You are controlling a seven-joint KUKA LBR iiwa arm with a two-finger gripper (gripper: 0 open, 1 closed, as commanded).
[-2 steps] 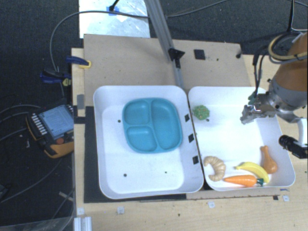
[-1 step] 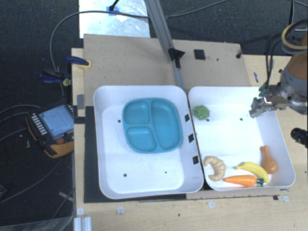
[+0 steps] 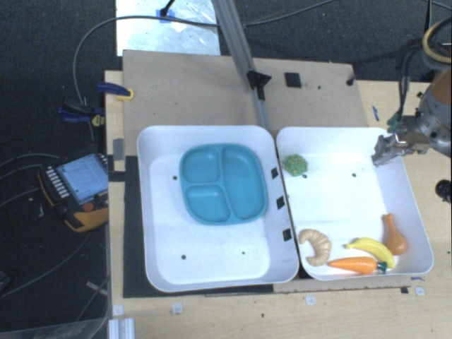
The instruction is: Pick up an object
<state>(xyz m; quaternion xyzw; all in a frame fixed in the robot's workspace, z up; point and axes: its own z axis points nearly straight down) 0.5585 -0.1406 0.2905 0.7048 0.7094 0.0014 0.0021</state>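
Camera view: gripper (image 3: 385,150), grip unclear, hovers at right bin's (image 3: 339,189) far edge, above bare floor.

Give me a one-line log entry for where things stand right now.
gripper: over right bin's far right edge, holding nothing | right bin: broccoli, croissant, banana, carrot, drumstick | left bin: blue plate
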